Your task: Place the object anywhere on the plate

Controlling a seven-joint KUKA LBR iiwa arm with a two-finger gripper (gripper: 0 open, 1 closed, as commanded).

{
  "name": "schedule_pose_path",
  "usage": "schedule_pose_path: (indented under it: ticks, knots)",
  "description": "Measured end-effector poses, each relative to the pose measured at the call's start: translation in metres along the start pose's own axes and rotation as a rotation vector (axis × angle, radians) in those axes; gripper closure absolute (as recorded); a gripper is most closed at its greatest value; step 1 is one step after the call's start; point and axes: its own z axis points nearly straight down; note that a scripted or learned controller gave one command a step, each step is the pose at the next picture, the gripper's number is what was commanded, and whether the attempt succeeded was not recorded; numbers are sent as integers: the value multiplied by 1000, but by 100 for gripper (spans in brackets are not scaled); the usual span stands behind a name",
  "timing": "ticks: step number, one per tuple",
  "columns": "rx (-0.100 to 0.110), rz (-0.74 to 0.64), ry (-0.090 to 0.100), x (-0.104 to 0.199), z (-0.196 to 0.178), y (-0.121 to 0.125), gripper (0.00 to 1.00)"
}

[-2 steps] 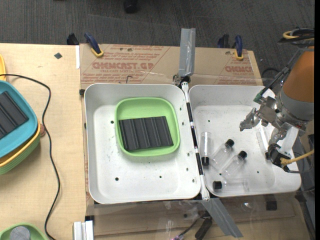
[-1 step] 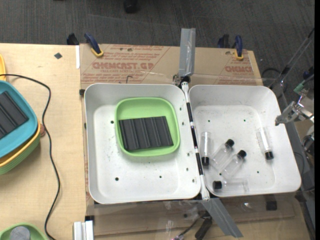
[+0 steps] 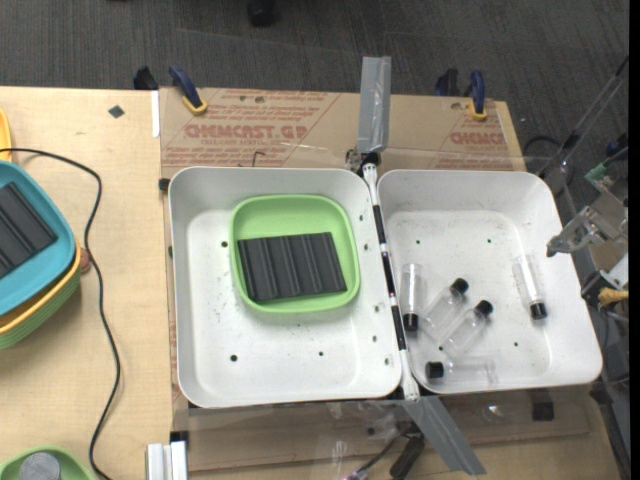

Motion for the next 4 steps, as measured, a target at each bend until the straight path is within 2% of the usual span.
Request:
schedule_pose_path:
  ticks: [1,2,3,4]
  knots:
    - [0,239,-1,-19,-70,45,0]
    - [2,382,-2,-29,-28,50,0]
    - [2,481,-2,-31,1,37,0]
    - [3,486,-1,-37,29,44,0]
